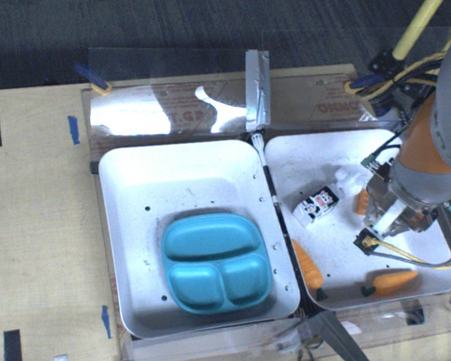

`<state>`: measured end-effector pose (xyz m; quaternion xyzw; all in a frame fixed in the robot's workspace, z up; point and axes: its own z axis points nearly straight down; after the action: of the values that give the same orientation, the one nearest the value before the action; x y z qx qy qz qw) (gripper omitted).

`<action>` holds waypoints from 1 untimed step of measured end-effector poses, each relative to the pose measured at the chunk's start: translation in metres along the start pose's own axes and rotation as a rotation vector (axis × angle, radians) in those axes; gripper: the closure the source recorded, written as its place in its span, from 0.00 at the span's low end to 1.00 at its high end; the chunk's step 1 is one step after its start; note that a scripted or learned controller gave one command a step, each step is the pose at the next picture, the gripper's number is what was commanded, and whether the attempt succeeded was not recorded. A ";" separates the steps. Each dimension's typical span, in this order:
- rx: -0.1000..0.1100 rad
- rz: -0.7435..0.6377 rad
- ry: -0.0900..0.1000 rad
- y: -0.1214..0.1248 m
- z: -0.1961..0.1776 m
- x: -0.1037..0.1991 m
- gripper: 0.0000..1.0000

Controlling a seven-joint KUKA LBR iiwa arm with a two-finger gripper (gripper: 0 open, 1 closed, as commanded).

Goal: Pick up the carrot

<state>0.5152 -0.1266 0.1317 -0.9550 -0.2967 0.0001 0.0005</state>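
Observation:
An orange carrot point(306, 263) lies along the left wall of the right bin point(326, 148), pointing toward the front. A second carrot point(394, 281) with a dark stem end lies near that bin's front edge. A small orange piece point(362, 202) shows right beside my gripper point(375, 221), partly hidden by it. The gripper hangs low over the right side of the right bin, under the grey arm with the orange band point(424, 145). It sits above and right of both carrots, and neither carrot is between its tips.
A blue divided tray point(215, 260) lies in the left bin point(127, 225). A small black-and-white box point(317, 203) and a white crumpled item point(347, 178) sit mid right bin. A yellow cable point(423, 258) loops under the wrist.

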 end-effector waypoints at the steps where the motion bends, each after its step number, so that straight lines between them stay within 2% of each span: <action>1: -0.007 -0.926 0.000 -0.019 0.044 -0.014 0.00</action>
<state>0.4925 -0.1188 0.0879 -0.7219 -0.6920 -0.0010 -0.0027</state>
